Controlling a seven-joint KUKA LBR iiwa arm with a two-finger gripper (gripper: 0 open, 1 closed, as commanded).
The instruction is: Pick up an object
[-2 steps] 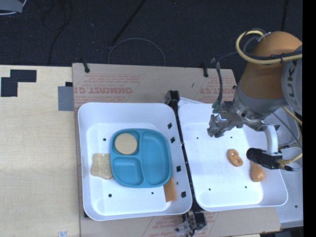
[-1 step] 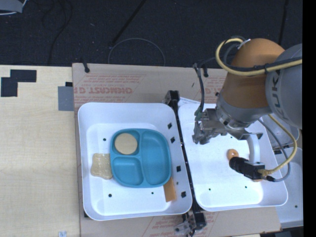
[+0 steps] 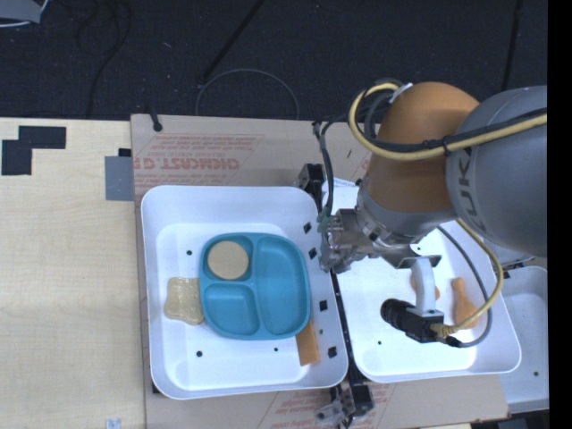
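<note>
Bins stood side by side on a cardboard sheet [image 3: 223,155] over the pale wooden bench [image 3: 63,284], both white and shallow. The left bin [image 3: 179,199] held a blue divided plate [image 3: 268,302], which lay flat near its middle. A round tan disc [image 3: 227,259] sat in the plate's upper left compartment. A yellowish sponge [image 3: 183,300] lay on the bin floor, touching the plate's left edge. A small brown block [image 3: 307,345] lay tilted just beside the plate's lower right corner, close to the bin's right wall.

The grey arm [image 3: 420,159] with its orange band reached in over the right bin [image 3: 393,360] and hid much of its upper half. The gripper [image 3: 332,250] hung at the divide between the two bins, near the left bin's right wall and apart from the plate. Whether it was spread or pressed together could not be told, and nothing could be seen in its grasp. An orange stick [image 3: 462,300] lay on the right bin's floor toward its right side, well apart from the gripper.
</note>
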